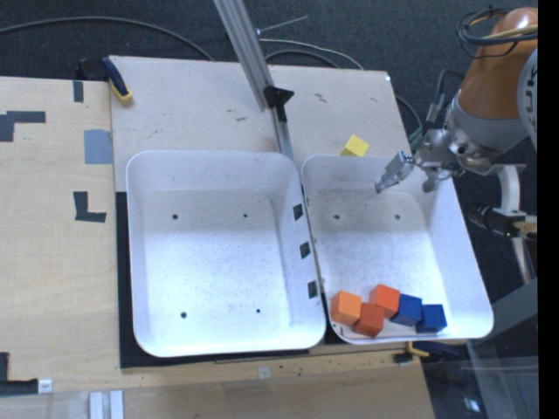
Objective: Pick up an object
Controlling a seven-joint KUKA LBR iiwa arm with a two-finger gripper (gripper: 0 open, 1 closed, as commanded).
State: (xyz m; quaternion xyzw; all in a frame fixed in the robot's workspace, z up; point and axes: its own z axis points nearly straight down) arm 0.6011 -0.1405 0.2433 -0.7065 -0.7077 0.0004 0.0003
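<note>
Over the far right corner of the right shallow white plastic bin (454, 234) I'm seeing the two-finger metal gripper (407, 175) hanging, tilted down and to the left, with the grey arm and its orange band (498, 68) reaching in from the right. One finger (389, 176) is pointing down toward the bin's back wall, the other (430, 182) is sitting apart from it, so I'm reading the fingers as spread with nothing between them.

Pickable objects are sitting well away from the gripper, bunched at the near edge of that same bin: a light orange cube (348, 305), a darker orange-red cube (384, 298) behind it, another orange-red block (370, 320) in front, and two dark blue cubes (419, 312) to their right. They're all lying touching or just beside one another.

A small yellow block (355, 146) is lying outside the bins on the pale bench top (192, 103), just beyond the right bin's back rim and to the left of the gripper.

Beside it, the left white bin (140, 234) is showing me only a speckled floor. A slanted aluminium strut (244, 37) is running down from the top of the view to the gap between the bins. A blue-and-yellow handled tool (117, 78) is lying at the bench's far left corner.
</note>
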